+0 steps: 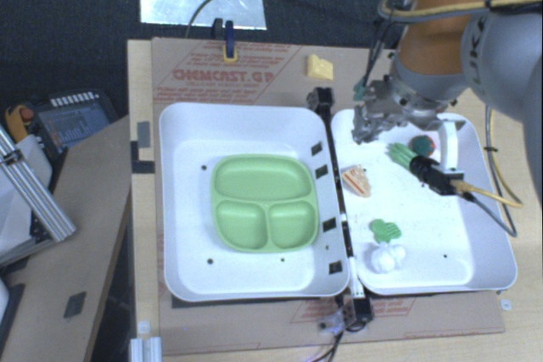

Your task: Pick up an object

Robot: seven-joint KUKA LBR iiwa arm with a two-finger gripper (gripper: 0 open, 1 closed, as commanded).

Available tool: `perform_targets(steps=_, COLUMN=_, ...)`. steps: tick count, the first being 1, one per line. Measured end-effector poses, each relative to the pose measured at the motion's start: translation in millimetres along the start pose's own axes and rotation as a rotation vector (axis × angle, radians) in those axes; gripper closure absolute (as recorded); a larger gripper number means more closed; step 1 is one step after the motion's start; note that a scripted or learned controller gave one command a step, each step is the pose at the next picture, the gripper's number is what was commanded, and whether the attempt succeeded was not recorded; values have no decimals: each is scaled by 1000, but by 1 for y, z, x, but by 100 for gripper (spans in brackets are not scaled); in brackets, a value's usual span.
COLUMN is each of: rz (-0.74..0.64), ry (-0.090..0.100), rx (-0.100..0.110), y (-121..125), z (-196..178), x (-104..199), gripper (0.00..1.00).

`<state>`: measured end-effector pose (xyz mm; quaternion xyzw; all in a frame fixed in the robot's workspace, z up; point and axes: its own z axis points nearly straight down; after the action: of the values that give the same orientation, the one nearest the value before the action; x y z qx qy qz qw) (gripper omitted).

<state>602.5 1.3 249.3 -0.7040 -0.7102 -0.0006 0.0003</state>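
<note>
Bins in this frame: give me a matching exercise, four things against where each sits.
Things:
1. green tray
2. white ball
3. orange wedge
4. gripper

Places:
A. right bin, near front edge
B. over right bin's back left corner
C. left bin, middle
D. right bin, by the divider

Pairs: 1-C, 2-A, 3-D, 4-B

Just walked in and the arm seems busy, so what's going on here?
The grey arm reaches in over the right bin, its gripper near that bin's far left corner, above bare floor. Nothing shows in its grasp. Loose in that bin lie a green toy, an orange-striped piece, a small green piece and a white lump. The left bin holds a green divided tray.
</note>
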Motion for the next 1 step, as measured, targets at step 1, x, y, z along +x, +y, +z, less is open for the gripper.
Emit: perform_targets(steps=1, rz=-1, ry=1, rx=0, y=8, z=16, x=57, gripper=100)
